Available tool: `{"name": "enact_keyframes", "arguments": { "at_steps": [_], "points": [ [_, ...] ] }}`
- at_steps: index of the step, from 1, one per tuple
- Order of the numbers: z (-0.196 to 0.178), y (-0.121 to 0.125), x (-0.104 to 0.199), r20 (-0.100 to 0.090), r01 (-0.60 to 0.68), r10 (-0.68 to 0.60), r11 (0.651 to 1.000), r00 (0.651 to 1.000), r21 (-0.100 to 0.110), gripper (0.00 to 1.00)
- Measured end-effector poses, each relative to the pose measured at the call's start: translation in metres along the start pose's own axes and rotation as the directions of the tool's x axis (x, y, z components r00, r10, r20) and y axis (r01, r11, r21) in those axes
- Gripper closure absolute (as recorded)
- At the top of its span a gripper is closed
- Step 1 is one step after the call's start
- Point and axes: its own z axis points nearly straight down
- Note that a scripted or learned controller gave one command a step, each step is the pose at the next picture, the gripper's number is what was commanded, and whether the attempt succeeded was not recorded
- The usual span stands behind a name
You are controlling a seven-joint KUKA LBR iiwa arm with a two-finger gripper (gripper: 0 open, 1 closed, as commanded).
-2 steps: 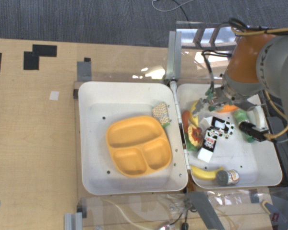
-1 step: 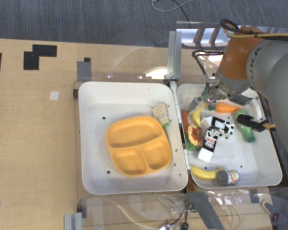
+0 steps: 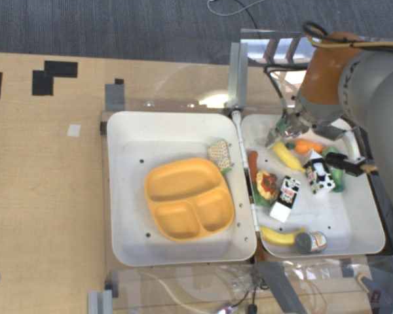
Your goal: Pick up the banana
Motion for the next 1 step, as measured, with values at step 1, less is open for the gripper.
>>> {"name": "enact_keyframes", "arguments": {
  "at_steps": [1],
  "points": [
    [-0.0864, 0.0305, 0.0656, -0.006, -0.058, 0.058, 0.998, 0.998, 0.005, 1.00]
  ]
}}
